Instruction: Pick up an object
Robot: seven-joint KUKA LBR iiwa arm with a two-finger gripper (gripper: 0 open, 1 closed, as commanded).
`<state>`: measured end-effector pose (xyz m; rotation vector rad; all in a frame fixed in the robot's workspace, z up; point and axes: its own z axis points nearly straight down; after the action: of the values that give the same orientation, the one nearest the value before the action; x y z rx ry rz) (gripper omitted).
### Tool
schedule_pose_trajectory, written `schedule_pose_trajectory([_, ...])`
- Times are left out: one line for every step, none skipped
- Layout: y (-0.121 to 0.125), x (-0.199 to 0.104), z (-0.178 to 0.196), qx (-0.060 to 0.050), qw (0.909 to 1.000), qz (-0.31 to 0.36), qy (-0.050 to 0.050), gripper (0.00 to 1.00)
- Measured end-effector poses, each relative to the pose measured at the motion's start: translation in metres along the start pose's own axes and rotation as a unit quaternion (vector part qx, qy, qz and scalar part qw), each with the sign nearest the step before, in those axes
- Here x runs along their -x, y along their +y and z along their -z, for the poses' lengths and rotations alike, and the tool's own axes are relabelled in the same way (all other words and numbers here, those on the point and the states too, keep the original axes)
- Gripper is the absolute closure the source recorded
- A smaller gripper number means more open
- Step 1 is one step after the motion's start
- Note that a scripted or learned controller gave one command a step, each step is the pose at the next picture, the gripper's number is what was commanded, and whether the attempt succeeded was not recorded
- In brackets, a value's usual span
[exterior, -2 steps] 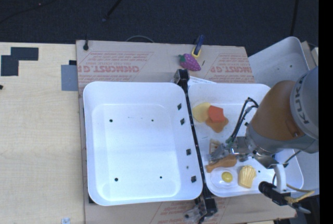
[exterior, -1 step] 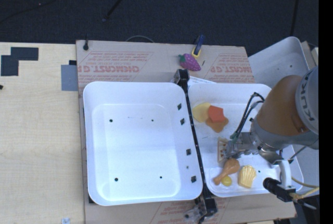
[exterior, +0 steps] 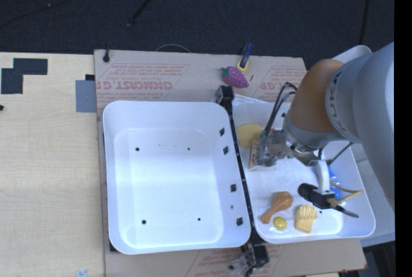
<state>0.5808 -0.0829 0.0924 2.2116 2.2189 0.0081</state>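
The end effector (exterior: 264, 154) hangs low in the right bin (exterior: 360, 218), just beside a yellow lemon-like toy (exterior: 247, 134); its state cannot be told. Nearer the front, a toy drumstick (exterior: 277, 204) lies diagonally, bone end pointing front-left.

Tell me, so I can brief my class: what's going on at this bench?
A grey robot arm reaches into the right bin, its gripper lowered beside a yellow object at the bin's far end. A toy drumstick, a small yellow ball and a corn-like piece lie nearer the front. Nothing looks lifted yet.
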Motion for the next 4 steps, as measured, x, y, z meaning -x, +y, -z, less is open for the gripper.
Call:
schedule_pose_trajectory([0.017, 0.013, 0.000, -0.002, 1.0000, 0.000, 0.003, 1.00])
schedule_pose_trajectory([-0.007, 0.044, 0.048, -0.004, 1.0000, -0.003, 0.001, 1.00])
schedule_pose_trajectory([-0.008, 0.020, -0.007, -0.006, 1.0000, -0.001, 0.001, 1.00])
schedule_pose_trajectory([0.061, 0.034, -0.004, -0.005, 1.0000, 0.000, 0.000, 1.00])
